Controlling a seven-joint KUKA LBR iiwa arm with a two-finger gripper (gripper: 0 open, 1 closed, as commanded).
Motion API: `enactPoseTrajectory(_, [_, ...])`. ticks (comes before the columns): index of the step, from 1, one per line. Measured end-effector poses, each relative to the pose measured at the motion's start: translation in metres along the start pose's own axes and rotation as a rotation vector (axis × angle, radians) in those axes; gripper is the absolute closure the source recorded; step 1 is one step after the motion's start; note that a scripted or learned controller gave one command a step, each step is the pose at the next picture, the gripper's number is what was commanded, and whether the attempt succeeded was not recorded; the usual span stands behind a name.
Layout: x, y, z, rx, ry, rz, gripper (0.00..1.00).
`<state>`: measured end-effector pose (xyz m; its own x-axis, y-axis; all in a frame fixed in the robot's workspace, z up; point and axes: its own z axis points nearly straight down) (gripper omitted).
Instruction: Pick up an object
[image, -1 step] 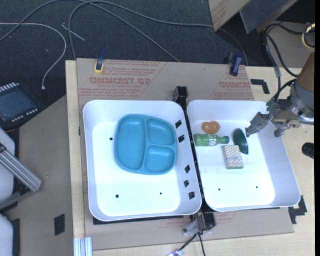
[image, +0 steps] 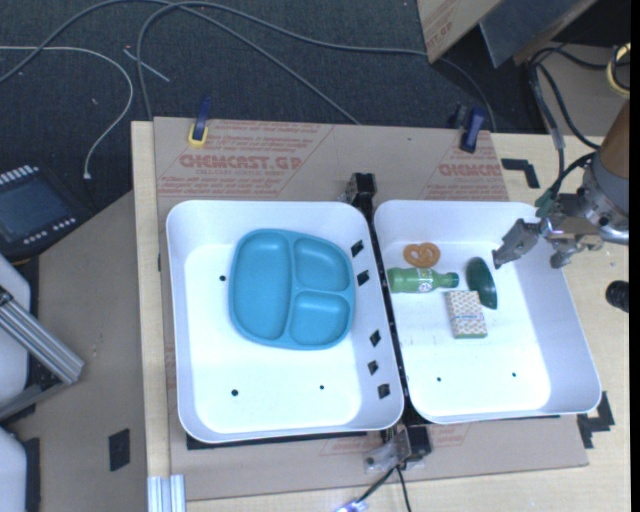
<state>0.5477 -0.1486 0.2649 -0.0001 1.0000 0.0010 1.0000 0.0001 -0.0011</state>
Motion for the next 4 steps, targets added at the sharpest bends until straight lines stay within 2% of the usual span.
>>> enactPoseTrajectory(1, [-0.003,0.0,0.063,0.006,0.002,0.001,0.0])
enactPoseTrajectory(2, [-0.001,0.008,0.11,0.005,0.002,0.0,0.0])
enactPoseTrajectory(3, [-0.01,0.002,0.164,0.005,0.002,0.001,0.0])
enactPoseTrajectory(4, [-0.009,0.004,0.15,-0.001,0.0,0.001,1.0])
